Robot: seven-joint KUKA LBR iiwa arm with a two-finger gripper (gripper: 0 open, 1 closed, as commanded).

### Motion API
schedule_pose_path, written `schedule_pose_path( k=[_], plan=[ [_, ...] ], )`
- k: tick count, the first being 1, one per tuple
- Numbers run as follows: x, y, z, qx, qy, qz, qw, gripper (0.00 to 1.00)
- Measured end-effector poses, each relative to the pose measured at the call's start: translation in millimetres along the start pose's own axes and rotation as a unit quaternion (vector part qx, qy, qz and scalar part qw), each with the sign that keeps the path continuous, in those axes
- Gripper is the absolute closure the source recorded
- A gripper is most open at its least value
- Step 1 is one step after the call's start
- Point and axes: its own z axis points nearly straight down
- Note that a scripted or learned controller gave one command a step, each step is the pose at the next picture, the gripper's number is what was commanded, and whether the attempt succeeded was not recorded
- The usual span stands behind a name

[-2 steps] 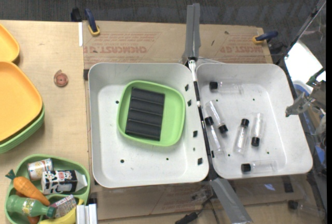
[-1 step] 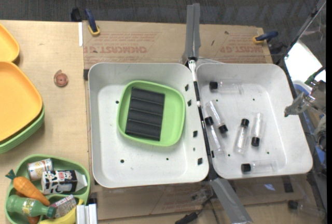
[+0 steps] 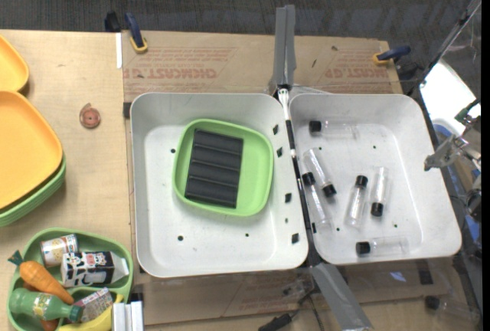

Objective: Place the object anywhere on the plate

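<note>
A green square plate (image 3: 261, 147) lies in the left white bin (image 3: 153, 245), towards its back. A black ridged rectangular block (image 3: 214, 167) rests flat in the plate's middle. In the right white bin (image 3: 429, 245) several clear tubes with black caps lie scattered. One tube (image 3: 315, 168) is near the left wall, two (image 3: 357, 199) lie side by side in the middle, one (image 3: 334, 127) is at the back and one (image 3: 381, 247) is at the front.
Yellow plates (image 3: 23, 145) are stacked on the wooden table at the left. A green bowl (image 3: 69, 276) of toy food sits at the front left. Clamps (image 3: 136, 38) hold cardboard behind the bins. Grey metal parts (image 3: 444, 155) hang over the right bin's right rim.
</note>
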Motion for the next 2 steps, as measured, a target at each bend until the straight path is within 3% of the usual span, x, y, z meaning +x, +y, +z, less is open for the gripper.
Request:
schedule_pose_path(
  k=[1, 2],
  plan=[
    [3.2, -2.2, -57.1, 0.000, -0.001, 0.041, 0.9992, 0.00],
    [-9.6, 8.4, -34.4, 0.002, -0.001, 0.079, 0.9969, 0.00]
  ],
)
